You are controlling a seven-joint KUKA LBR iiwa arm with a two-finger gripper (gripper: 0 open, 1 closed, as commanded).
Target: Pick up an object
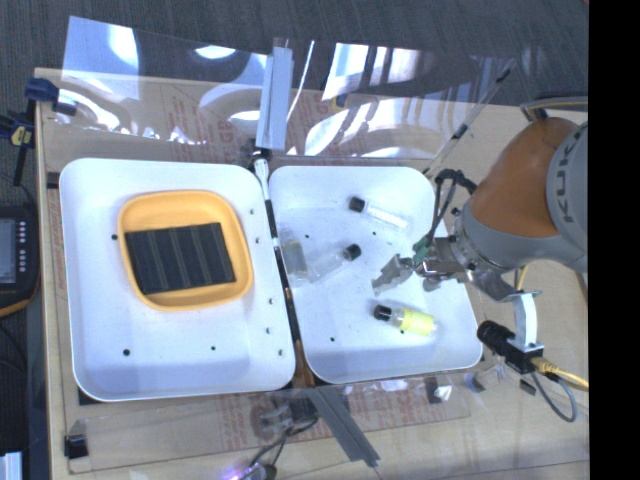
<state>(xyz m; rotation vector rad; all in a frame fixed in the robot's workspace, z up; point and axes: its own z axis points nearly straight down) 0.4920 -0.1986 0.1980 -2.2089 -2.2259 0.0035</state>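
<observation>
wooden bench (150,438), two shallow white bins. right bin (320,363): yellow vial with black cap (405,319), clear vials. two-finger gripper (395,271) above it, released, nothing held. step: approach; next: descend, clench on vial.

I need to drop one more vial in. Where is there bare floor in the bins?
Left bin: a strip below the yellow tray. Right bin: its near left corner. Crowded around the gripper, yellow vial and clear vials.
</observation>
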